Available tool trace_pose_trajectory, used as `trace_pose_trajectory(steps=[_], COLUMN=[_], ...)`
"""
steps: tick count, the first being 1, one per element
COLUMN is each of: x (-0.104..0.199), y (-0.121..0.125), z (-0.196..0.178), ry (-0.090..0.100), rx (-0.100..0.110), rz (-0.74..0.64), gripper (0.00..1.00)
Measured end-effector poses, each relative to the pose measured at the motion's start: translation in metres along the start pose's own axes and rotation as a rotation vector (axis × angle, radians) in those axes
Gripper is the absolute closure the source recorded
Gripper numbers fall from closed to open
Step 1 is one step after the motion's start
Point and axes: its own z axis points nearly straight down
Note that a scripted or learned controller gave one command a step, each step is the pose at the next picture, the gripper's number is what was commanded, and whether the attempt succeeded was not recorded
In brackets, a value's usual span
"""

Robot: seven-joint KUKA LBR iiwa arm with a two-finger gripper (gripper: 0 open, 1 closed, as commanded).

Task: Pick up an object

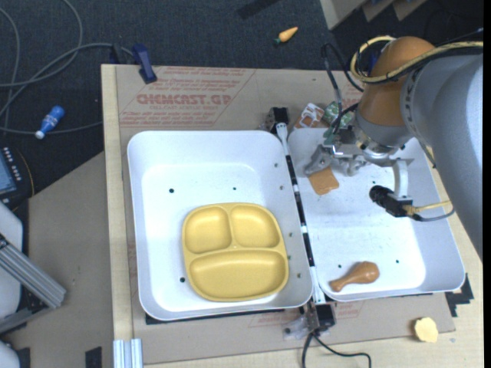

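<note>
My gripper [354,176] hangs low over the far part of the right bin [430,271], below the orange band [390,75] of the arm. Its two grey fingers are spread apart, open, with nothing between them. A small brown toast-like piece [324,182] lies on the bin floor right at the tip of the left finger [315,163]. A brown toy drumstick [354,275] lies near the front edge of the same bin, well clear of the gripper. The arm hides the far right corner of the bin.
The left bin [153,167] holds a yellow divided plate [234,250]. Small colourful items [314,115] sit at the right bin's far rim. A yellow chunk [425,329] lies on the bench, front right. A blue clip [143,63] sits at the bench's far left edge.
</note>
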Motion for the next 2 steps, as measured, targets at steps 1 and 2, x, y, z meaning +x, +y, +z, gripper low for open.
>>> trace_pose_trajectory(steps=[1, 2], x=[0.0000, 0.0000], y=[0.0008, 0.0008], z=[0.0000, 0.0000], ry=[0.000, 0.000], rx=[-0.002, -0.002], rz=[-0.001, -0.001], gripper=[0.00, 0.00])
